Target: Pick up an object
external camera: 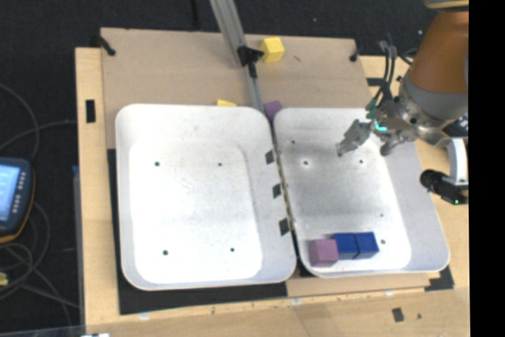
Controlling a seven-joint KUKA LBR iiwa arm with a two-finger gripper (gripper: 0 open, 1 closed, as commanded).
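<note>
1. Start at the right bin [410, 193]: in its near corner lie your candidates, a purple block [323, 251] and, touching its right side, a blue block [354, 244] that looks like two cubes side by side.
2. Judge them as small, rigid and light, foam or wood by the look; they should not crush or slip much.
3. Take the purple block across its free faces, front to back. Its left side is close to the right bin's wall, and its right side is against the blue block.
4. Farther back over the right bin hangs the gripper [353, 140], well apart from the blocks and holding nothing. You cannot tell whether its jaws are parted.
</note>
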